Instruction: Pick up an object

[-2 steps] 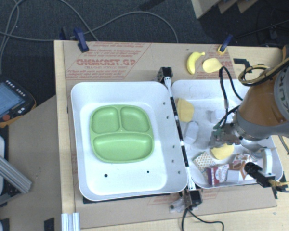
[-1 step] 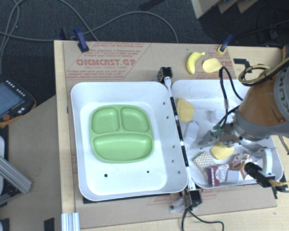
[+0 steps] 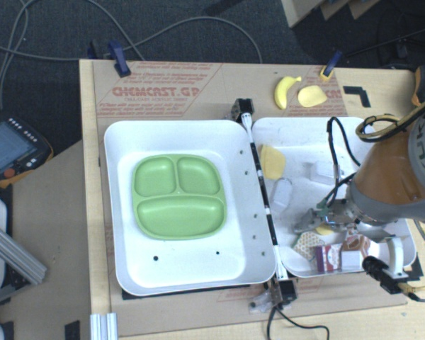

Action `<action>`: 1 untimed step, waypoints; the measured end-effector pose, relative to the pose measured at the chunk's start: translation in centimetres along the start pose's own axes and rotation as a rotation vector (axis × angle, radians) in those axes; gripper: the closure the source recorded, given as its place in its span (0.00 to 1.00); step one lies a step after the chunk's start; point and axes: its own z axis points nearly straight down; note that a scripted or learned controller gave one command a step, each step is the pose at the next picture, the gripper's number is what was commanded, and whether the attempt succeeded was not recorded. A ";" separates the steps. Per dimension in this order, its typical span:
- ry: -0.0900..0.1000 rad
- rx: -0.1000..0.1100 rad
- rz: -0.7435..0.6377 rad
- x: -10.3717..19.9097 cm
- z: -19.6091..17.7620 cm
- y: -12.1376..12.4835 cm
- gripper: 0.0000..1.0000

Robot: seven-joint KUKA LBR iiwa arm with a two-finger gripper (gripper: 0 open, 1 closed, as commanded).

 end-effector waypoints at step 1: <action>0.000 -0.002 -0.002 2.5 0.0 4.4 0.00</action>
